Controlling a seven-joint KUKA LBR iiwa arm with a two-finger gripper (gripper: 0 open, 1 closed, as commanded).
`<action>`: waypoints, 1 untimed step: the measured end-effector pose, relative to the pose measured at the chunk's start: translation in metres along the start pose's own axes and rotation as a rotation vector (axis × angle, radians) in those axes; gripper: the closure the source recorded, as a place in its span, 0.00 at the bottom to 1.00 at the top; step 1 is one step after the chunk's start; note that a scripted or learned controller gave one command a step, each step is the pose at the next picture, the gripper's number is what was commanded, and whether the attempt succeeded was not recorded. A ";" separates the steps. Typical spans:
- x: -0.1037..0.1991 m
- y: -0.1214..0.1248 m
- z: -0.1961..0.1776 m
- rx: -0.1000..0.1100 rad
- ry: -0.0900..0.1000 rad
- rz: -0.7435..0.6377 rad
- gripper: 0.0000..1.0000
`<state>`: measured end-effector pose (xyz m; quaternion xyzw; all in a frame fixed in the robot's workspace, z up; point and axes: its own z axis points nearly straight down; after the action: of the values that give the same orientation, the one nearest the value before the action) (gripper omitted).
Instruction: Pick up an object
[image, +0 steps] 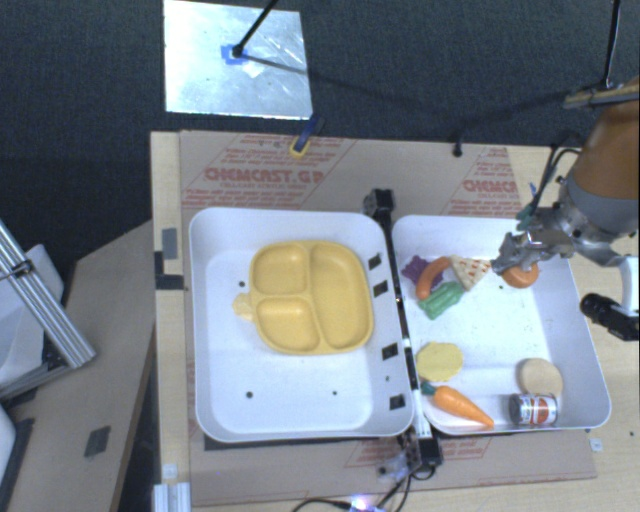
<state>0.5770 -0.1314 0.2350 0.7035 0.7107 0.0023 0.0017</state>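
The gripper (522, 252) is hovering low over the upper part of the right bin (590, 400), reaching in from about three o'clock, and its tip is sitting just above a small orange round piece (520, 277) near the bin's one o'clock corner. Whether it is open or closed I cannot tell, since the tip is blurring into the toys beneath it, and nothing is clearly sitting in its grasp.

The likeliest target seems to be that orange piece, or the pizza slice (468, 270) lying just beside it toward nine o'clock. Further that way a tight cluster is crowding together: a purple piece (413, 267), an orange curved piece (432, 277) and a green piece (443, 300), touching or overlapping. Toward six o'clock a yellow disc (439, 359), a carrot (462, 403), a beige round piece (540, 376) and a small can (533, 409) are lying well apart from the gripper. The left bin (215, 400) is holding a yellow divided plate (305, 297).

The risks, as I judge them: the orange piece is small and rounded, so it may be squirting sideways on closing; the pizza slice may be getting nudged or pinched along with it; and the piece may be getting pushed against the wall rather than lifted
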 end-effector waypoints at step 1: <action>0.055 0.021 0.012 0.002 0.001 0.000 1.00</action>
<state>0.5979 -0.0760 0.2236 0.7034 0.7108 0.0017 0.0007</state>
